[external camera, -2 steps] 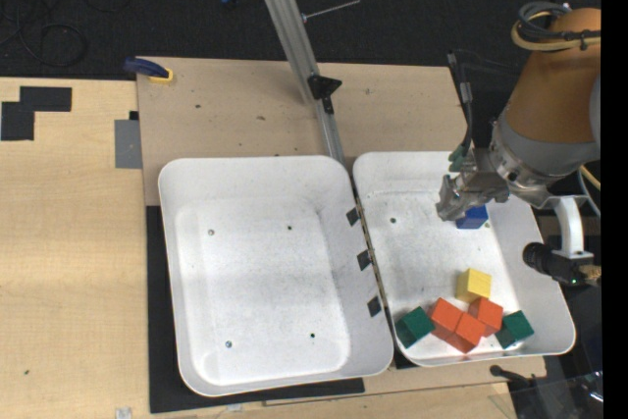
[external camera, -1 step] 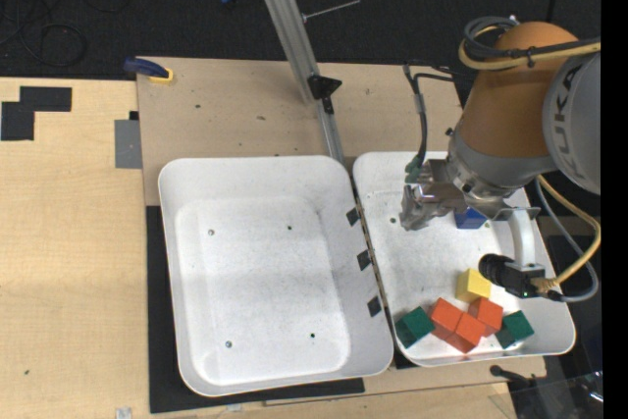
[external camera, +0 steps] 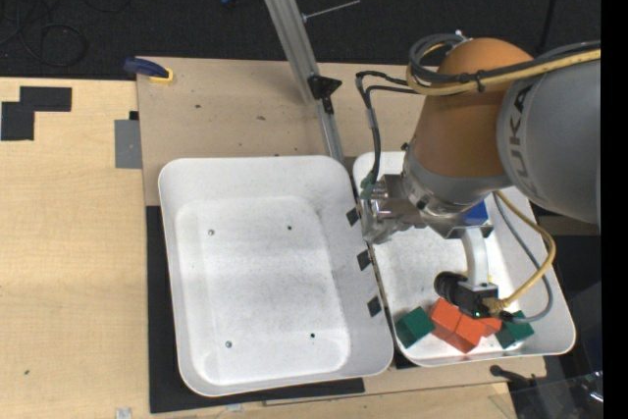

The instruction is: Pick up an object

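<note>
Far left on the bench [external camera: 69, 240], black shapes mark the pale wood, and a small blue and yellow clamp [external camera: 147, 69] lies at the board's back corner. Next comes the left bin [external camera: 169, 186], its white floor smudged grey with a few dark dots. A metal rail [external camera: 292, 29] slants down from the top to the gap between the bins, where small black tabs [external camera: 363, 260] sit along the shared wall.

The right bin [external camera: 417, 265] lies under the arm [external camera: 554, 142], which reaches in from the right with its orange band [external camera: 471, 108] above the bin's back half. The gripper [external camera: 378, 209] points down at the bin's left wall, near the back. Whether it is open or closed cannot be told from this angle, and nothing shows held in it.

The objects sit well apart from the gripper, along the right bin's front edge: a green block [external camera: 413, 325], an orange block [external camera: 457, 325] touching it, and a second green block [external camera: 516, 332] in the front right corner. A blue item [external camera: 478, 211] peeks out below the wrist, mostly hidden.
</note>
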Controlling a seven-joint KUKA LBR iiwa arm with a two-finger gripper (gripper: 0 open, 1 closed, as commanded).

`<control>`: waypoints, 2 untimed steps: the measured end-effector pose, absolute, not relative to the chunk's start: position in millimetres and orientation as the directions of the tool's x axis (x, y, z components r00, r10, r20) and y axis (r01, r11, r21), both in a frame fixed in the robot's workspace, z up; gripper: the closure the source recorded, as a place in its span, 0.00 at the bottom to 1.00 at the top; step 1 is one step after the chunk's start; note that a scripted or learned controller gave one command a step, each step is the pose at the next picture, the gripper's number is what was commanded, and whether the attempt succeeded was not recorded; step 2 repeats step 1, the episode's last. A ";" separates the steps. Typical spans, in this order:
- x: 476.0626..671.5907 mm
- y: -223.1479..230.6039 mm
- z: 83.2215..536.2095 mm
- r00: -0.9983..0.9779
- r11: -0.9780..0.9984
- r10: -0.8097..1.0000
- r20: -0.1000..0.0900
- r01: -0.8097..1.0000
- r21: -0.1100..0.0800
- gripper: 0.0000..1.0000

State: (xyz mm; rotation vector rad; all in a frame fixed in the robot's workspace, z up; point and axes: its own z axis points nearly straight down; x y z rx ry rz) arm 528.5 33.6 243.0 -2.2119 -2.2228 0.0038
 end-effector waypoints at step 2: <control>520.0 86.3 227.2 -0.004 0.004 1.000 0.002 1.000 -0.007 1.00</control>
